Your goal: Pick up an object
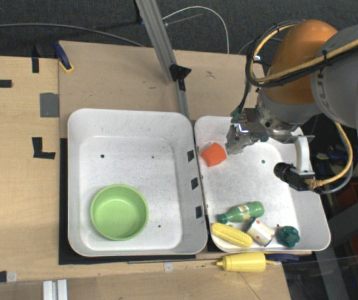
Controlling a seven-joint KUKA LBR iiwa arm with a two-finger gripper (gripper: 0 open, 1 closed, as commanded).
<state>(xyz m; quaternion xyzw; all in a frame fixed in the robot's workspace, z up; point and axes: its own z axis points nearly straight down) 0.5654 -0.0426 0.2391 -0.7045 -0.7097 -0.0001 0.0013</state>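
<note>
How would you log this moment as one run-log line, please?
hand: beside orange block, right bin | grasp: unconfirmed | green bowl: left bin

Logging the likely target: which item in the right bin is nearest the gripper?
The orange block, just left of the gripper; the green bottle, corn and others cluster at the bin's near edge.

The orange block [214, 155] is a small, chunky piece lying in the right bin [304, 230], close to the bin's left wall in its upper half. The green bottle [241, 213] lies on its side lower in the same bin, its neck pointing left. Just below it lies the yellow corn [231, 235], tilted, touching or nearly touching a small white cylinder [261, 232] to its right. A dark green lump [287, 235] sits beside that, near the bin's lower right corner. The green bowl [119, 211] rests upright in the left bin [129, 120], at its lower left.
</note>
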